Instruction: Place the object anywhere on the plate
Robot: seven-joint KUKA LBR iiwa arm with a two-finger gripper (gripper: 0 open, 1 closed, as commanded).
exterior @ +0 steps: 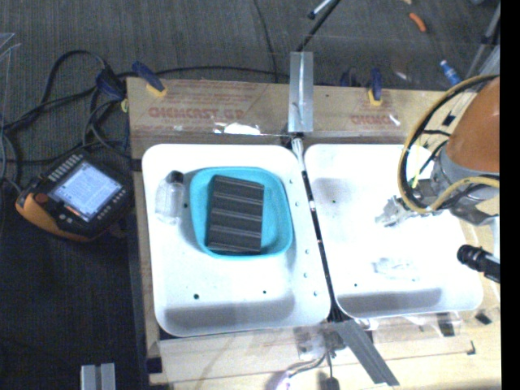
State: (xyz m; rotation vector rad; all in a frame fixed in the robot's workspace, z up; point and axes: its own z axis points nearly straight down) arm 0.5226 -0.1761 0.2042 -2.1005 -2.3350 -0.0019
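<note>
- A blue plate (pixel 280 218) is seen in the left bin (pixel 162 242), and a dark ribbed rectangular block (pixel 236 214) lies flat on it, well inside the rim.
- The block's long axis runs from the far side of the bin toward the near side, tilted slightly, with its ribs running the same way.
- A small clear bottle (pixel 170 195) with a dark cap rests in the same bin, touching or just beside the plate's left edge, off the plate itself.
- Which of the two is the object meant by the task cannot be told for certain; if the block is meant, the placing is judged to be already done, and if the bottle is meant, it is not yet on the plate.
- The claw (pixel 392 212) is seen over the right bin (pixel 390 299), near its middle, below the arm's orange band (pixel 487 128) and a loop of cables.
- Whether the claw is holding anything or is spread cannot be told; it is small and blurred.
- The deciding relation: both plate and bottle lie to the left of the claw, across the divide between the bins, well apart from it.
- Any coming move would have to be carried leftward over that divide.
</note>
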